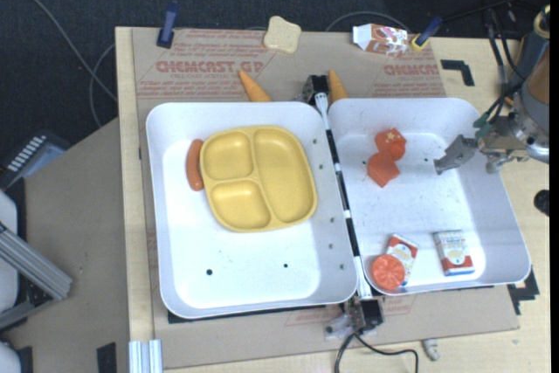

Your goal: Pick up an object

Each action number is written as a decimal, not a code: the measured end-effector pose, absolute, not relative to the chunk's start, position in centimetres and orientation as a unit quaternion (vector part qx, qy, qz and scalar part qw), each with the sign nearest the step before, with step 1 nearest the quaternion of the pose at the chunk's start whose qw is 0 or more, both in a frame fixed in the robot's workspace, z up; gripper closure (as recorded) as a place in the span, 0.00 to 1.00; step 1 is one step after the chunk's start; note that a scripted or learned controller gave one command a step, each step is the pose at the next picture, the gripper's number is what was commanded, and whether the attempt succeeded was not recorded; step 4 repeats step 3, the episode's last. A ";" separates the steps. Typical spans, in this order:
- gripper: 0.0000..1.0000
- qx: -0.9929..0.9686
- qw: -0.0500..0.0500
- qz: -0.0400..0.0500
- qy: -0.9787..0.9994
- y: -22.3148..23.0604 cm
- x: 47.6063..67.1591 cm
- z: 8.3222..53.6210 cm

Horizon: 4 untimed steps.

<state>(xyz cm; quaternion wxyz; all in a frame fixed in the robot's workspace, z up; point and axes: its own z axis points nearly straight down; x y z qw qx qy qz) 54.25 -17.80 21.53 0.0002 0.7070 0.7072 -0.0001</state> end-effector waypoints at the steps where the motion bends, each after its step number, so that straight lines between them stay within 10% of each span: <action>1: 0.00 0.707 0.000 0.000 0.707 -14.7 62.2 12.9; 2: 0.00 0.707 -0.002 0.000 0.708 -9.5 60.7 8.4; 3: 1.00 0.707 0.000 0.000 0.707 -9.5 60.8 9.5; 4: 1.00 0.707 0.000 0.000 0.707 -9.5 60.8 9.5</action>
